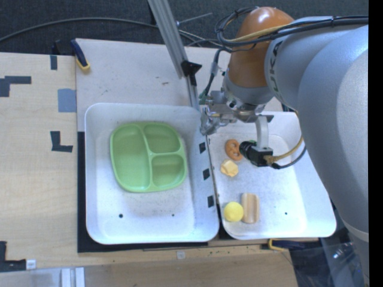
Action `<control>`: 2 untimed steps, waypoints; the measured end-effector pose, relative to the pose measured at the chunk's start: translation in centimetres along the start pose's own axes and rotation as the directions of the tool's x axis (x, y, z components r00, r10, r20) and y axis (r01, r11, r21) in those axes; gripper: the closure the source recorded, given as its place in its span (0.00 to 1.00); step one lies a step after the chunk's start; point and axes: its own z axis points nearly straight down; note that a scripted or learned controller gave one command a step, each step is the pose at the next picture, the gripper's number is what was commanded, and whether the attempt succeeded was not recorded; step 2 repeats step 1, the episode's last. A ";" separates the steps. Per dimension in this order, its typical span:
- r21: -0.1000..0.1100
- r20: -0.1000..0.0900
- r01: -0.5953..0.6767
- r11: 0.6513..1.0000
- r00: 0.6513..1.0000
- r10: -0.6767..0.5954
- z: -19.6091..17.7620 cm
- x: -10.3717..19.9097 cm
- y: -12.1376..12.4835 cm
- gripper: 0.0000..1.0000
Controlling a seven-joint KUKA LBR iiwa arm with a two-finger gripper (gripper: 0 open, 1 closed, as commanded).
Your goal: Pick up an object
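Nearest in the right bin [311, 220], a shallow white tray with speckled floor and rounded corners, lie a round yellow ball [233, 211] and, touching its right side, a tan block [250, 208] shaped like a short upright loaf with a paler stripe. Farther in, a small pale-yellow lump [230, 169] with an irregular, crumpled outline sits just beyond them, and beyond that a round orange-brown cookie-like piece [233, 149] with a dimpled surface. The left bin [102, 220], equally white and glossy at its rim, holds a light-green plastic plate [148, 156] with three moulded compartments and soft rounded edges, lying flat toward the far half. The end effector [209, 123] hangs over the far part of the divide between the bins, just left of the cookie-like piece; whether it is apart or together I cannot tell. Above it rises the grey arm with its smooth orange band [254, 46]. The desk [36, 178] to the left is pale wood-grain.
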 end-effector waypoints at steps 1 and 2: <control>-0.002 -0.001 0.001 1.000 1.000 -0.001 -1.6 5.4 1.8 1.00; -0.002 -0.001 0.001 1.000 1.000 -0.001 -1.6 5.4 1.8 1.00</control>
